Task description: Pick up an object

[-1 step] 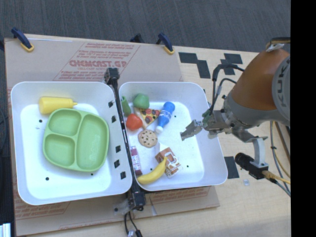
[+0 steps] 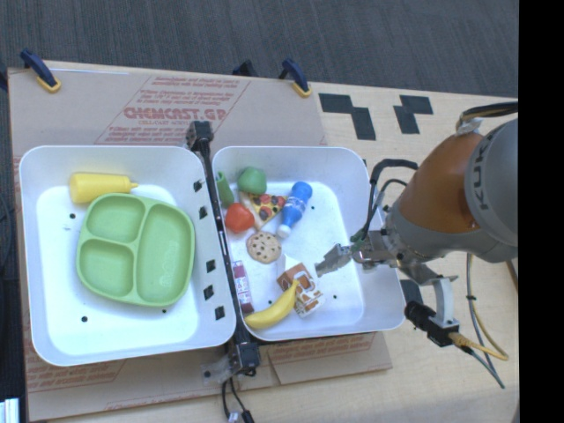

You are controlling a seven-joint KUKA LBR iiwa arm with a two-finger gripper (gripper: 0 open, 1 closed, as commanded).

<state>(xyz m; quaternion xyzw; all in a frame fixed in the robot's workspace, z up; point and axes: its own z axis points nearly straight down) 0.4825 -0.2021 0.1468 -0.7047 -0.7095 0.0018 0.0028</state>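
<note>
Two bins sit side by side on the bench: the left bin holds a divided plate near its centre, with a squeeze bottle lying just behind the plate toward the far-left corner. The right bin holds, along its far part, a round fruit, a pizza slice and a bottle to the right of it, a tomato near the left wall, and a cookie in front of the pizza slice. Toward the near edge lie a banana and, touching it on the right, a small packet, with the gripper above the bin floor just right of the packet
</note>
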